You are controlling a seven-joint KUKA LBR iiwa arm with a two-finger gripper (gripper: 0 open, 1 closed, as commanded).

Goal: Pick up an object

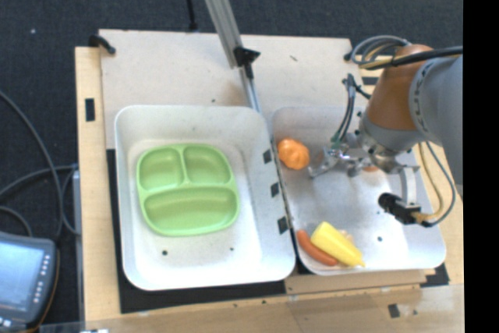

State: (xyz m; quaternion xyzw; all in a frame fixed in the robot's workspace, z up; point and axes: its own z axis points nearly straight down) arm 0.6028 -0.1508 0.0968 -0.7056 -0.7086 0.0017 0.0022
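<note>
Two bins are sitting side by side on the bench point(171, 66). The left bin point(129, 129) is holding a tray point(187, 189) at its centre. In the right bin point(425, 249), a ball point(293, 154) is lying at ten o'clock, close to the left wall. A corn cob point(337, 243) and a carrot point(314, 249) are lying touching each other at seven o'clock, the carrot nearer the front rim. The gripper point(335, 161) is hanging at the ball's three o'clock, just beside it.
</note>
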